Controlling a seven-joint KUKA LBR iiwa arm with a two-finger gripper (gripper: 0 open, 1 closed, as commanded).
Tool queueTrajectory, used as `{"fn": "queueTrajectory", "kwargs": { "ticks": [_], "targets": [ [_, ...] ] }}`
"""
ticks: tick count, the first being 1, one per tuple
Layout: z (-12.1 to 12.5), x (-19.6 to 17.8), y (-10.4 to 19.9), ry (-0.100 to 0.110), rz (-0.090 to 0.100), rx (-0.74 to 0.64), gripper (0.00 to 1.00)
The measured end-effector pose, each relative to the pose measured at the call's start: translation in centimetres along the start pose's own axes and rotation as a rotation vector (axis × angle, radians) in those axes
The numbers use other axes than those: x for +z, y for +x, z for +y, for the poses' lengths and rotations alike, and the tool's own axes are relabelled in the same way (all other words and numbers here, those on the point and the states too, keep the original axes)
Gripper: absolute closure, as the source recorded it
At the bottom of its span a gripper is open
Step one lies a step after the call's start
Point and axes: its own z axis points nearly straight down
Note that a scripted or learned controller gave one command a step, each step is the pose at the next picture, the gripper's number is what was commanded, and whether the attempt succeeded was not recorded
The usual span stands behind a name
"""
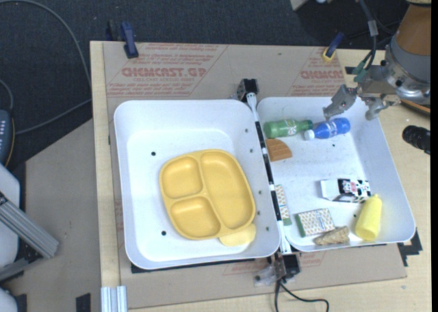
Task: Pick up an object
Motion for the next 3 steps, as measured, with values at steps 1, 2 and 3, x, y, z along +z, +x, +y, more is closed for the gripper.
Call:
{"fn": "queueTrajectory", "kwargs": {
  "ticks": [1,2,3],
  "targets": [
    [5.5,8.6,-0.5,-0.001,-0.001,-0.001,0.0],
    [7.3,17.7,-1.9,-0.004,-0.002,0.0,0.0],
    [-1.7,19.5,-2.2,0.0,0.0,0.001,0.0]
  ]
}}
